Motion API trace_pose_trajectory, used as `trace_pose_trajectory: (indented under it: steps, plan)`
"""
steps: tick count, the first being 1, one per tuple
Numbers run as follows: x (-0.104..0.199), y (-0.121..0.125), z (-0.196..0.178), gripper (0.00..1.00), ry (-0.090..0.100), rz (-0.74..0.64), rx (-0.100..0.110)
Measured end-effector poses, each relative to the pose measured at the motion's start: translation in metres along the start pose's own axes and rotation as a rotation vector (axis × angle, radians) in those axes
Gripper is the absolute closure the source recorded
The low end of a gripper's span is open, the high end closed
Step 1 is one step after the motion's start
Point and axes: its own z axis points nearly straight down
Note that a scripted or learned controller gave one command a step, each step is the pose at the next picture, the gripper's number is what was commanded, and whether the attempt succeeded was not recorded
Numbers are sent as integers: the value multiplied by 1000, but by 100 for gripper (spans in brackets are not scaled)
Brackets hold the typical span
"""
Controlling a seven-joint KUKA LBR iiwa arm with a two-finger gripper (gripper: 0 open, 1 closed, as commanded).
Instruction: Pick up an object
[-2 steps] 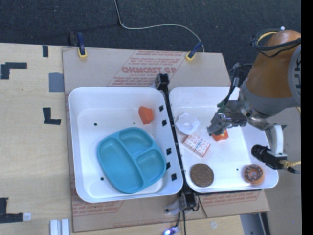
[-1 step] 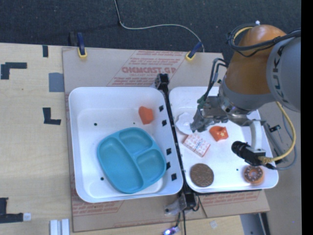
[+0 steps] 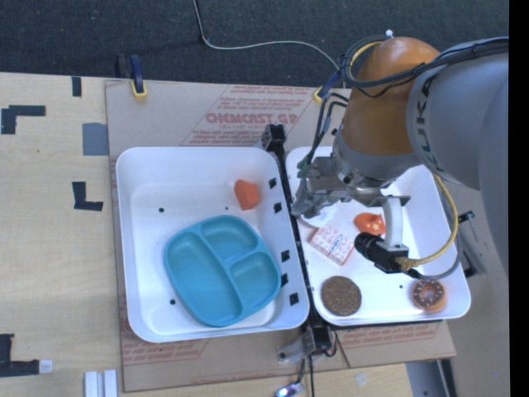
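- A brown round cookie (image 3: pixel 340 295) and a sprinkled doughnut (image 3: pixel 430 294) lay at the near edge of the right bin (image 3: pixel 372 313).
- A blue divided plate (image 3: pixel 221 269) filled much of the left bin (image 3: pixel 132 222) (tilted slightly).
- A patterned card (image 3: pixel 332 242) and a red-orange item (image 3: pixel 369 222) lay mid-bin.
- The end effector (image 3: pixel 312 198) hung over the right bin's far-left part; whether it was spread or pressed together I could not tell.
- An orange piece (image 3: pixel 246 193) sat farthest, in the left bin.

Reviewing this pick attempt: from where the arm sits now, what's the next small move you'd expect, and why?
Probably a short descent toward the patterned card. The gripper sits over the right bin, near its left wall, with the card just below it in the camera view; the orange piece and brown cookie lie farther off.
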Motion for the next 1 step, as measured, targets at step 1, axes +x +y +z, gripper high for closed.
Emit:
trace_pose_trajectory:
  steps: [1]
  plan:
    - [62,0,9,100,0,-2,0]
